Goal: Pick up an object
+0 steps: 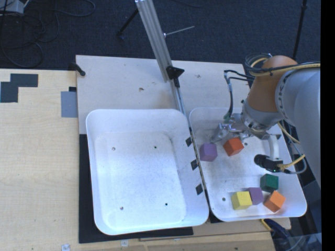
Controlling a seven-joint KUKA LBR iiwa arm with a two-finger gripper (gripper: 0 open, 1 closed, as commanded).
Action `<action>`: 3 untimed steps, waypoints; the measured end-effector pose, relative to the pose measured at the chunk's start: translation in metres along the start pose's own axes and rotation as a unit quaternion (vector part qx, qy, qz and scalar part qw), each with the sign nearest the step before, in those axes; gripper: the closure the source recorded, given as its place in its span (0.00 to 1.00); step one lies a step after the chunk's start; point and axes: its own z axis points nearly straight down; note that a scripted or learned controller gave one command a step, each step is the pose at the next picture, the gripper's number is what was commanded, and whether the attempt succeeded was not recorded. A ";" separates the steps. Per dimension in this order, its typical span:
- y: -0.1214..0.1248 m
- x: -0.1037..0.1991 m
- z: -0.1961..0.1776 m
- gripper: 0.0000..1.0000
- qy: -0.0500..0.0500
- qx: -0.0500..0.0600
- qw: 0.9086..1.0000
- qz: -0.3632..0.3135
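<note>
My gripper hangs over the back part of the right bin, reaching in from the right, and it is open. An orange-red cube lies on the bin floor right at the fingertips; one grey finger stands a little left of it. The view does not show the cube clamped. A purple cube rests just left of that, near the bin's left wall. At the front of the bin sit a green cube, a yellow cube, a small purple cube and an orange cube.
The left bin stands beside the right one, with black clips along the shared wall. A slanted aluminium bar rises behind the bins. A black cable end hangs off the arm over the right bin.
</note>
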 end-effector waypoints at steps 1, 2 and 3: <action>-0.002 -0.002 -0.012 1.00 0.001 0.001 1.000 0.003; -0.011 -0.046 -0.019 1.00 -0.001 0.000 1.000 0.003; -0.011 -0.044 -0.019 0.00 0.000 0.000 1.000 0.002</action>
